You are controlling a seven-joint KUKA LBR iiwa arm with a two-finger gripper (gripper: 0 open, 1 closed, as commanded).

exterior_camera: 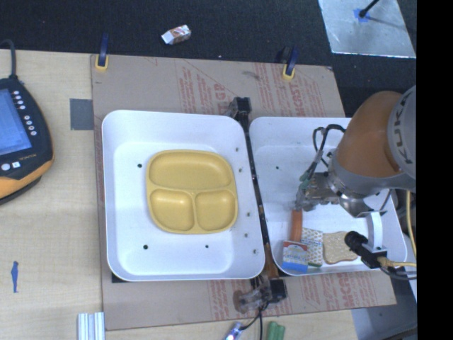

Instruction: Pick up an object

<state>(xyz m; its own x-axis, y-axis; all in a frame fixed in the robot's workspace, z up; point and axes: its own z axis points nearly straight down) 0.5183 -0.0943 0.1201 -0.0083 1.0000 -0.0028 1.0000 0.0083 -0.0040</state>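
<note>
Here my gripper (306, 202) hangs low in the right bin (283, 142), just above an orange stick (296, 225). Whether it is clenched, I cannot tell. A yellow divided tray (191, 190) fills the left bin (120, 190).

Arm (368, 147) bent low, wrist pointing down.

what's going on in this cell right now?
The KUKA arm is reaching from the right into the right-hand bin, with its gripper low over the bin's near end. Directly beneath it is an orange stick-like item, and beside that lie a small blue and red packet and what looks like a slice of toast. I can't see anything lifted. The left bin holds a yellow divided plate, untouched.
</note>
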